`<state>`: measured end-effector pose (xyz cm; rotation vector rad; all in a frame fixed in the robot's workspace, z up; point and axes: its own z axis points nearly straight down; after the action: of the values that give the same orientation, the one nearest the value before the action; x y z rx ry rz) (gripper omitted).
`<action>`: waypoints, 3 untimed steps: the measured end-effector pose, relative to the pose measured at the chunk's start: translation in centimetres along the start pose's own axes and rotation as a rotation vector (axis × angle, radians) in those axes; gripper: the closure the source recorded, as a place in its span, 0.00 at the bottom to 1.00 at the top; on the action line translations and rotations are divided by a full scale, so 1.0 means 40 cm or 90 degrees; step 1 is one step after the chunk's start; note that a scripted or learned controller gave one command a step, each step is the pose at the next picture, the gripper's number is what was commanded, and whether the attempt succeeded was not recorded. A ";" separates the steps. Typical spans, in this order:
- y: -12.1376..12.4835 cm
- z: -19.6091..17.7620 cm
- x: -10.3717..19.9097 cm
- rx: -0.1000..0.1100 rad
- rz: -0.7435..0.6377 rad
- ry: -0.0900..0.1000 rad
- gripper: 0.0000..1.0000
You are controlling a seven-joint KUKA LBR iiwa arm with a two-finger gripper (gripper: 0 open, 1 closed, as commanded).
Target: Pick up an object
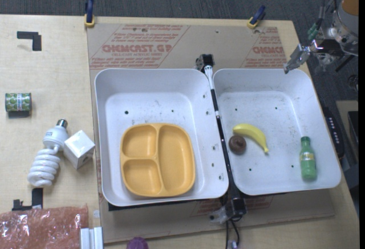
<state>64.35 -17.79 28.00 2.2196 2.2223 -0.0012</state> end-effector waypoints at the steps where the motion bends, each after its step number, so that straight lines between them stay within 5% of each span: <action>1: 0.039 0.314 -0.063 0.000 0.001 0.000 0.00; 2: -0.006 0.467 -0.067 0.000 0.001 0.000 0.00; 3: -0.126 0.468 -0.010 -0.001 0.002 0.000 0.00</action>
<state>59.30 -18.22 9.27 2.2226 2.2187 0.0001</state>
